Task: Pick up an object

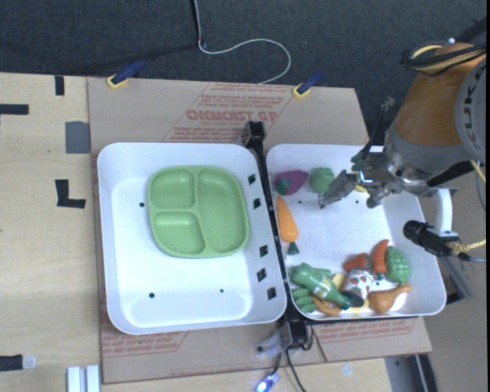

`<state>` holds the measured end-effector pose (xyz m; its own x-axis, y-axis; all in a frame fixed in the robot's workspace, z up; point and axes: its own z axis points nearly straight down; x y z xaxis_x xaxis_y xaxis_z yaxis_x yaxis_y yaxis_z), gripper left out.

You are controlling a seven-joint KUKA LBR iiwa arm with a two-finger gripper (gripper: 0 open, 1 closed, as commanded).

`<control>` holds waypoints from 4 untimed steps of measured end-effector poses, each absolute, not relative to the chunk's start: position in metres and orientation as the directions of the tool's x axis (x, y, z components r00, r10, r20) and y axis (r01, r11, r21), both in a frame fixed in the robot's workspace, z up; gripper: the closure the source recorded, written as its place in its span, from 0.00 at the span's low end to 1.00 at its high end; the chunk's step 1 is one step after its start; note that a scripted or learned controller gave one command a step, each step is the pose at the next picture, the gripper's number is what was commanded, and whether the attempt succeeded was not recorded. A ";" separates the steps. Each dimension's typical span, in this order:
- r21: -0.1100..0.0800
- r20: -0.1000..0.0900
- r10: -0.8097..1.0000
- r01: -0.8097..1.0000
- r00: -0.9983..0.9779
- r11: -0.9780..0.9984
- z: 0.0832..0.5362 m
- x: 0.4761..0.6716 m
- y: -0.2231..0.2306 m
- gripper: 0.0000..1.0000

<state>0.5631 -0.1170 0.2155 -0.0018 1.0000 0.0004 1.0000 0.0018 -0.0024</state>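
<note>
claw over right bin, fingers seemingly parted, nothing between them, just beside green toy

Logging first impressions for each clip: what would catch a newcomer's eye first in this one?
Probably the pale green divided plate, alone in the left bin. Next, the grey and orange arm reaching in from the right, its pincer above the right bin near a green toy and a purple one. A heap of colourful toy food crowds that bin's near edge, with an orange carrot by the divider.
</note>
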 end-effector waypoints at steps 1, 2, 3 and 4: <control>0.016 0.002 1.000 1.000 -0.012 0.012 0.405 0.518 -0.028 0.00; -0.001 -0.001 1.000 1.000 -0.004 0.004 0.405 0.519 -0.032 1.00; 0.002 0.001 1.000 1.000 -0.008 0.008 0.432 0.502 0.032 1.00; -0.006 0.000 1.000 1.000 -0.005 0.005 0.399 0.483 0.072 1.00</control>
